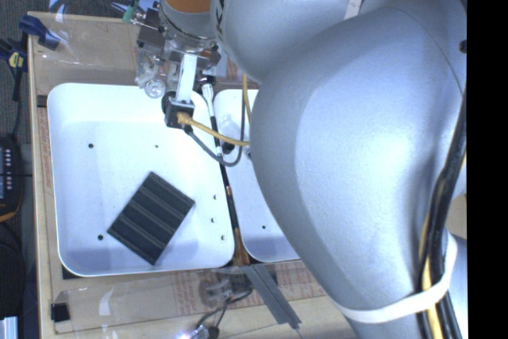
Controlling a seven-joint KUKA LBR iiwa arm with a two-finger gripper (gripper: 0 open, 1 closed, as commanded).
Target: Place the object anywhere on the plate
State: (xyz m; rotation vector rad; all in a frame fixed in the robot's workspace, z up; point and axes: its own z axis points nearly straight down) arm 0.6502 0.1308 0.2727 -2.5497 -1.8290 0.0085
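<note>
Dark slab: flat, ribbed, rect., lies in view-left bin; tool state can't tell.

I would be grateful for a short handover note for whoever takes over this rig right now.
The claw hangs at the upper rim of the left bin; a grasp cannot be confirmed.
The dark ribbed slab, probably the plate, lies flat in the left bin's lower part, with nothing on it.
The right bin is mostly hidden by the arm.
Done: nothing placed yet.
Left: get the object onto the slab.
</note>
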